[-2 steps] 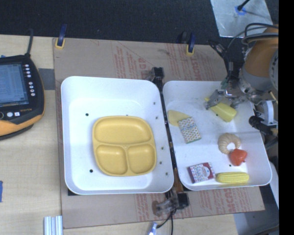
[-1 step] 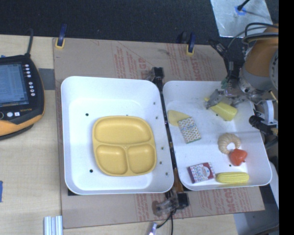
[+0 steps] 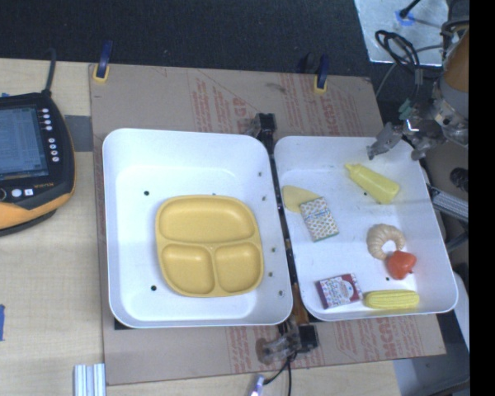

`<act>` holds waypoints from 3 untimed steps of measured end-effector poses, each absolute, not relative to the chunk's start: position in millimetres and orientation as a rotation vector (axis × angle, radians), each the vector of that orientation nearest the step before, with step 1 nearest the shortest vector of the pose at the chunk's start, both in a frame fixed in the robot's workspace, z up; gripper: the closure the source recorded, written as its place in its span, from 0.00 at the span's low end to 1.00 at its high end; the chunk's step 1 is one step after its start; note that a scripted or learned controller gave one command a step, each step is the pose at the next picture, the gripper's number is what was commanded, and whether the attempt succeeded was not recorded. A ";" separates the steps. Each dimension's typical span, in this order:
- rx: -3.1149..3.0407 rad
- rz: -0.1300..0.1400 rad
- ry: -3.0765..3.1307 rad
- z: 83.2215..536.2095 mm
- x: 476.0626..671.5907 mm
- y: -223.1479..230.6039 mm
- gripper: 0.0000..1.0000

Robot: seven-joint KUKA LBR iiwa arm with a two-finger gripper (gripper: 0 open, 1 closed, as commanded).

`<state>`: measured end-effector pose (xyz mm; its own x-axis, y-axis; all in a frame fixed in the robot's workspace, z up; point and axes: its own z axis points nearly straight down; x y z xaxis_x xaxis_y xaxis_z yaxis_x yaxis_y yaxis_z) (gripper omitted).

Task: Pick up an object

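The right bin (image 3: 309,159) holds several small items. A yellow squeeze bottle (image 3: 371,182) lies near its far edge. A pale yellow wedge (image 3: 295,196) and a patterned little box (image 3: 319,219) sit at its left side. Toward the near right are a beige ring-shaped pastry (image 3: 385,239), a red fruit (image 3: 401,263), a red-and-white packet (image 3: 338,290) and a yellow corn cob (image 3: 390,300). My gripper (image 3: 400,145) hovers over the bin's far right corner, just beyond the bottle. It is open, with nothing between its fingers.
A yellow divided plate (image 3: 208,244) lies in the left bin (image 3: 132,163). A teach pendant (image 3: 21,159) rests on the bench at far left. Blue clamps (image 3: 103,60) pin the cardboard underlay at the back. Cables (image 3: 400,44) hang at the top right.
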<state>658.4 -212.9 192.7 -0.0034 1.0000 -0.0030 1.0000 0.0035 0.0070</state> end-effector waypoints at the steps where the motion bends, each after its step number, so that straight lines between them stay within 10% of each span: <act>1: 2.221 -0.012 2.234 87.6 653.9 -210.6 0.00; 2: 2.218 -0.005 2.224 163.8 534.4 -213.8 0.00; 3: 2.207 0.000 2.224 95.4 539.4 -162.4 0.00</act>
<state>539.4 -162.4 95.4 -0.0076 1.0000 -0.0061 1.0000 0.0076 0.0063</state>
